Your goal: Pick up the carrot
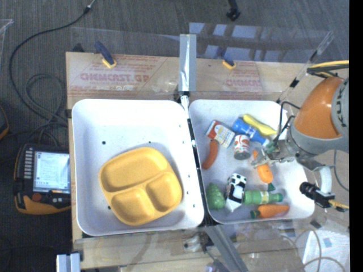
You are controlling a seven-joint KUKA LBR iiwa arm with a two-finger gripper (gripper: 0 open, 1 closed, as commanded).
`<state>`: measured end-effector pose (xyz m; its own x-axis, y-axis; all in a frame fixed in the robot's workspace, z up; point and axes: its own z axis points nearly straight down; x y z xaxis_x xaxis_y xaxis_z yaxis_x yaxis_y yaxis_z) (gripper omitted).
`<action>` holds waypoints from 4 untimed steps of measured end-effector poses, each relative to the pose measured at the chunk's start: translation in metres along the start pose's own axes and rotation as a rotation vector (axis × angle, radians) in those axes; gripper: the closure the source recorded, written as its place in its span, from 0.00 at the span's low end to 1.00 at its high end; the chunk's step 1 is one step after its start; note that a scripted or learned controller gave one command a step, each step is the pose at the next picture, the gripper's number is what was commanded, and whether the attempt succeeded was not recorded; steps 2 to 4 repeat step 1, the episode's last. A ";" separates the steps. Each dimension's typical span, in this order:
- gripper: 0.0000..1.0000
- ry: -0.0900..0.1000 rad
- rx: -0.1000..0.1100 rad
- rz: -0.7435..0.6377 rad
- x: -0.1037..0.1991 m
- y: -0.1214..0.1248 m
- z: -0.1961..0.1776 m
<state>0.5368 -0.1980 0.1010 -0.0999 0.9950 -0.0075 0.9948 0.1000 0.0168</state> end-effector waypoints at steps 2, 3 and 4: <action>1.00 0.003 0.021 0.356 0.045 0.023 -0.102; 1.00 0.003 0.021 0.356 0.045 0.023 -0.102; 1.00 0.003 0.021 0.356 0.045 0.023 -0.102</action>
